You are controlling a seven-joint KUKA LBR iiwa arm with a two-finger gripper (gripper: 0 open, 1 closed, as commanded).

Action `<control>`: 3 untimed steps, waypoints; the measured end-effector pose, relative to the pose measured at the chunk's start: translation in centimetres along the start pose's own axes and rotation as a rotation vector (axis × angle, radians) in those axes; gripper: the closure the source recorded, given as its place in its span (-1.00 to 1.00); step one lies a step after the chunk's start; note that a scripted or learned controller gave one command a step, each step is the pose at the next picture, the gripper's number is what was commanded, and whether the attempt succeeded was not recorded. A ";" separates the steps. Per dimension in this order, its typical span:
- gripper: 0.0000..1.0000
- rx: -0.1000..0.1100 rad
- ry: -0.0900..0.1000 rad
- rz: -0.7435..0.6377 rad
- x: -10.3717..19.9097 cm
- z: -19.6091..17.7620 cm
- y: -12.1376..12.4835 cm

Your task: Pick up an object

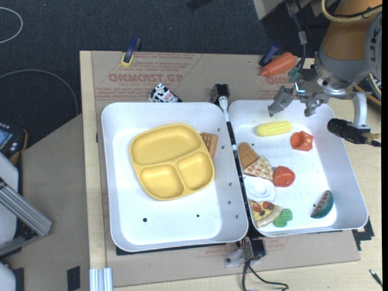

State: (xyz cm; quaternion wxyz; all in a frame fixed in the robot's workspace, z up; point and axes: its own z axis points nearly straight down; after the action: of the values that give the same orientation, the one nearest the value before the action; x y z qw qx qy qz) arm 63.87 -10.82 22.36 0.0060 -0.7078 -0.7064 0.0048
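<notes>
Your left bin (pixel 115 180): yellow divided tray (pixel 171 160), well left of gripper. Right bin (pixel 345 180): corn cob (pixel 273 128) just below gripper, nearest item. Waffle slice (pixel 256 164), tomato (pixel 283 176), fried egg (pixel 262 190), pizza slice (pixel 265 211) farther below-left. Gripper (pixel 296 105) spread wide, nothing between fingers, hovering at bin's far rim. Red pepper (pixel 301 140) below it; watermelon slice (pixel 322 204) far below-right.

You had the grey KUKA arm w/ a broad orange band (pixel 357 2) above the wrist, yellowish cable looped over it. Below sat a rounded grey metal wrist section, then the two-finger grey metal gripper (pixel 295 105) w/ dark angular fingers (pixel 279 105), small teal spot at its hub.
</notes>
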 end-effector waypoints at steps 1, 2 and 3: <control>-1.00 -0.014 -0.001 -0.002 0.0 -0.8 0.3; -1.00 -0.007 0.000 -0.002 0.0 5.6 0.4; -1.00 -0.007 -0.001 -0.002 -0.5 10.4 1.0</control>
State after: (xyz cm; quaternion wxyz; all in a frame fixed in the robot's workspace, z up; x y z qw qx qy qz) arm 64.72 -11.34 11.95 0.0032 -0.7073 -0.7070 0.0024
